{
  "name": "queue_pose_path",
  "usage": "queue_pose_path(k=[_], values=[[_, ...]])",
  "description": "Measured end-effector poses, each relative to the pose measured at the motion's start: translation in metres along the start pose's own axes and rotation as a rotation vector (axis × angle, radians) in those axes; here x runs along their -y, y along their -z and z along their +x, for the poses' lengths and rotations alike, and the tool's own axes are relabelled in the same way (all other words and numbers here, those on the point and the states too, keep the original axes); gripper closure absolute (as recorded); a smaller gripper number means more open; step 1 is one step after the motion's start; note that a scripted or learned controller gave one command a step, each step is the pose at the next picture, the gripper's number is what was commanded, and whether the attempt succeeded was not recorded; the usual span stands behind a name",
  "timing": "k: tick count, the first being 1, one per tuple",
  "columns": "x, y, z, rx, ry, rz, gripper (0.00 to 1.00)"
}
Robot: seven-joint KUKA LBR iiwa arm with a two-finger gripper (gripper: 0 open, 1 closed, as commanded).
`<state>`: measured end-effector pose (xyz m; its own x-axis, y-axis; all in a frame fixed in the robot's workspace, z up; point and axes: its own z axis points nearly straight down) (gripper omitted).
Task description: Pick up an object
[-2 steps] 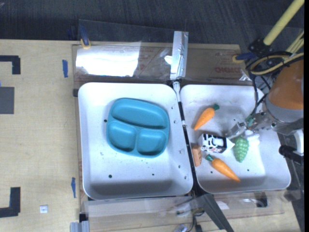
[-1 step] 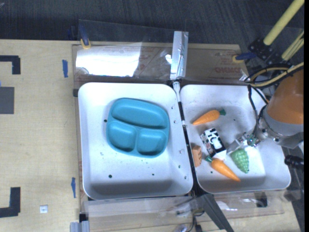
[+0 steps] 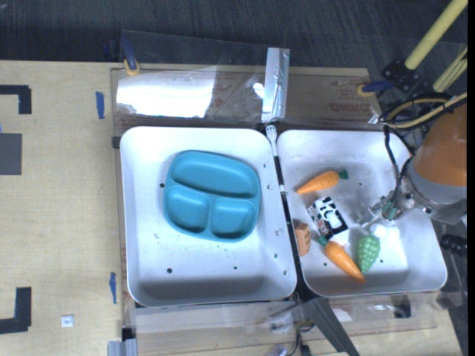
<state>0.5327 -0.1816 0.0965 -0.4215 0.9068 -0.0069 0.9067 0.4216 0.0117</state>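
The right bin (image 3: 415, 273) holds several small objects. An orange carrot (image 3: 320, 181) lies near its middle top, and a black-and-white item (image 3: 327, 216) sits below it. A second carrot (image 3: 344, 258) lies next to a green bumpy toy (image 3: 367, 249) toward the front. A small brown-orange piece (image 3: 302, 237) rests against the bin's left wall. My gripper (image 3: 378, 212) hangs over the right half of this bin, just above the green toy and right of the black-and-white item. The orange-banded wrist (image 3: 444, 162) reaches in from the right.
The left bin (image 3: 141, 199) carries a blue divided plate (image 3: 211, 194). A raised divider (image 3: 282, 199) separates the two bins. Clear plastic sheeting and a metal bracket (image 3: 275, 84) stand behind them. Cables and a yellow pole (image 3: 438, 28) crowd the upper right.
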Motion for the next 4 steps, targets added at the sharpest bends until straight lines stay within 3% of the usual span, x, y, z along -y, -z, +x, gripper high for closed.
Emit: queue_pose_path(k=[1, 2, 3, 4], values=[[0.000, -0.001, 0.000, -0.001, 0.000, 0.001, 0.00], [0.020, -0.009, 0.071, -0.004, -0.018, 0.006, 0.00], [-0.052, -0.010, 0.056, -0.001, -0.198, 0.004, 0.00], [-0.108, -0.012, 0.034, -0.003, -0.249, 0.008, 0.00]])
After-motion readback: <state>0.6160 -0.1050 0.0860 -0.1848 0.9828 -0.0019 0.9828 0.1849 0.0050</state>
